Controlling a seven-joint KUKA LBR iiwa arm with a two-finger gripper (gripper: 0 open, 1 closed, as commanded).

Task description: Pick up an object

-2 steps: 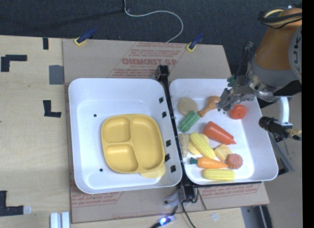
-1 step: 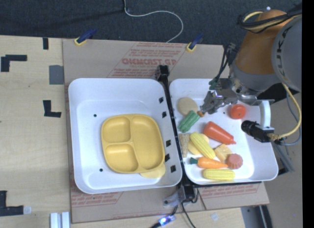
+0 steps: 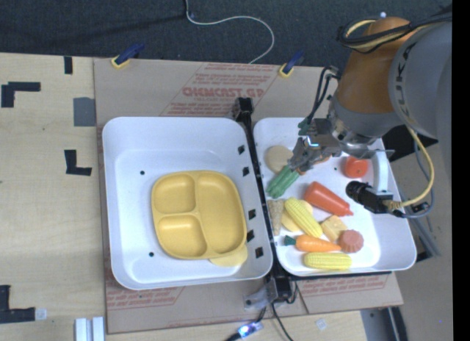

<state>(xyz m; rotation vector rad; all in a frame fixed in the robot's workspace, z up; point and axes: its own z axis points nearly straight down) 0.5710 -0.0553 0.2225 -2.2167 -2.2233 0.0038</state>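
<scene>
I've got the pincer [image 3: 305, 157] down in the right bin [image 3: 400, 255], clamped on the green vegetable [image 3: 283, 181] near its left wall; yellow plate [image 3: 197, 212] in the left bin [image 3: 121, 185].

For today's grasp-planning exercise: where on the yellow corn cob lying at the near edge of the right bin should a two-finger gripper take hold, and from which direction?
Grip the corn cob across its middle, coming straight down from above. It lies flat and lengthwise along the right bin's near wall, so its narrow width suits the fingers. The orange carrot crowds its far side, so clearance there looks tight.
</scene>
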